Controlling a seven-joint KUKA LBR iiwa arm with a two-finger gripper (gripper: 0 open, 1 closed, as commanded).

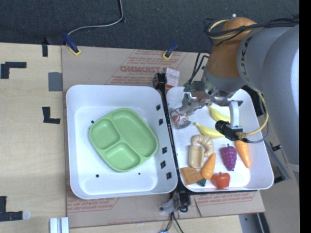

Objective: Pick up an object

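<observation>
My gripper (183, 114) hangs over the upper left part of the right bin (260, 178), close to the divider between the bins. A small grey and reddish thing (180, 122) sits right under its tip, and I cannot tell whether it is held. Just right of the gripper lie two yellow bananas (209, 130) (218, 114). Lower in the bin are a pale bread roll (199, 143), a small orange carrot (209, 165), purple grapes (229, 157), a larger carrot (243, 152), a red tomato (221, 179) and a brown cracker (190, 175).
A green divided plate (123, 139) lies in the left bin (77, 178). The grey arm with its orange band (228, 57) covers the right bin's upper right. Black clips run along the divider (167, 130). Cardboard lies under both bins.
</observation>
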